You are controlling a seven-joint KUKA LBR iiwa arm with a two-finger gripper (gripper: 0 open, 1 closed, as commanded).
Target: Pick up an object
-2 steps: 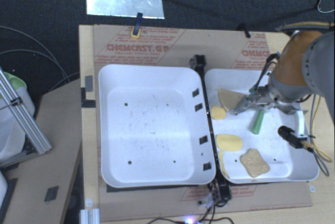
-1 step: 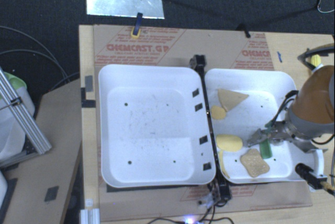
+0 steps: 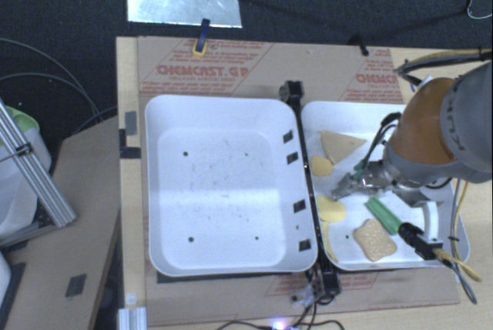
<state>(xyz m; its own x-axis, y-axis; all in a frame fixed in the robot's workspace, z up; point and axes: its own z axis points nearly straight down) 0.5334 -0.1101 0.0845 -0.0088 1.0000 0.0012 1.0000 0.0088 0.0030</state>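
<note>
Dark carpet lies all around our bench (image 3: 254, 62), which fills the middle of the frame. On it sit two white bins side by side. We see the left bin (image 3: 223, 186) in the middle with just a few small specks on its floor. The right bin (image 3: 350, 114) is at the right and holds all the things. Our big grey arm (image 3: 454, 132) comes in from the right edge and bends down over that bin.

Next come the things, big to small. A pale wedge (image 3: 341, 144) lies in the upper part of the right bin. A tan biscuit (image 3: 375, 240) lies near the bottom. A green stick (image 3: 383, 213) lies just above the biscuit. A yellow lump (image 3: 332, 210) sits by the bin's left wall, and a small yellow bit (image 3: 321, 165) sits above it.

The gripper (image 3: 347, 185) hangs low between the two yellow things. We cannot tell how its jaws stand, and nothing shows between them. We think we are at the reaching step. Next we need to line up over one thing, maybe the yellow lump, go down, and close on it.
</note>
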